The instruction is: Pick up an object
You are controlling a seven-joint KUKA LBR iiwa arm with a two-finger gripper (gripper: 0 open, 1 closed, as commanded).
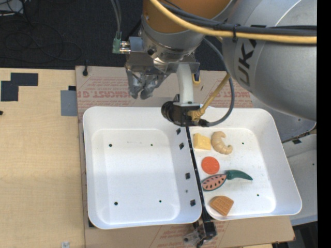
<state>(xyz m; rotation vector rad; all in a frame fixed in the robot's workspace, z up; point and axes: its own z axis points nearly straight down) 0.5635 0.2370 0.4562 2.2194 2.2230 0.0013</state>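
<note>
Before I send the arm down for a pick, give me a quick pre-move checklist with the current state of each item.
1. Objects available in the right bin: ok. Cheese wedge, croissant, red disc, spotted brown piece, green pepper and waffle piece lie there.
2. Pincer above a target: not ok; it hangs over the cardboard behind the left bin.
3. Pincer free of a load: ok, nothing between its fingers.
4. Finger opening: cannot tell, blurred.
5. Spacing of targets: not ok; cheese touches croissant, and the spotted piece touches the pepper.
</note>
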